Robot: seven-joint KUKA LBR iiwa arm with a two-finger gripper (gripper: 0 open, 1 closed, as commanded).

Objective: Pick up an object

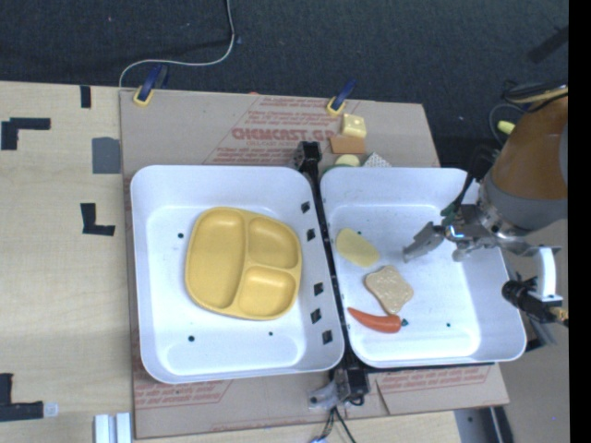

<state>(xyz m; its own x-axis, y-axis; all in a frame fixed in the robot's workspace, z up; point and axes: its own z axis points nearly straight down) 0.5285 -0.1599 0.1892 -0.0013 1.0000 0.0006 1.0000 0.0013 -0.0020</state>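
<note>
Three small objects lie in the right bin [480, 335]. A pale yellow piece [356, 247] sits near the bin's left wall. A tan bread slice [390, 289] lies just below it. A red chili pepper [374, 320] rests by the front wall. My gripper [440, 247] hangs over the middle of this bin, to the right of the yellow piece and above-right of the bread. Its two fingers [417, 245] are spread apart with nothing between them.
The left bin [157, 340] holds a yellow divided plate [243, 263]. A black divider [319, 247] runs between the bins. Small blocks [350, 135] sit on the cardboard behind the bins. The arm's orange band [540, 150] rises at the right.
</note>
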